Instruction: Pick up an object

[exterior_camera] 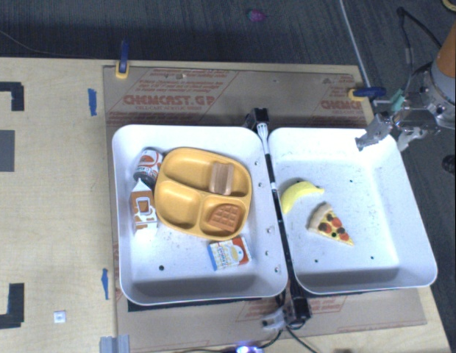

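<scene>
In the right bin (404,197) lie a yellow banana (300,193) and a toy pizza slice (331,225), close together near its left side. My gripper (384,140) hovers over that bin's far right corner, well apart from both. It stands open, with nothing between its fingers (366,140). The left bin (129,271) holds a yellow compartment tray (176,197) with a brown block (221,176) and a waffle piece (226,215) in it. A can (147,166), an orange-and-white carton (142,208) and a small blue-and-white carton (228,254) lie around the tray.
The two bins meet at a black divider rail (271,190). They rest on a brown board (235,87) held by blue clamps (369,92). Cables (287,318) trail at the front edge. Bare bin floor lies right of the pizza slice.
</scene>
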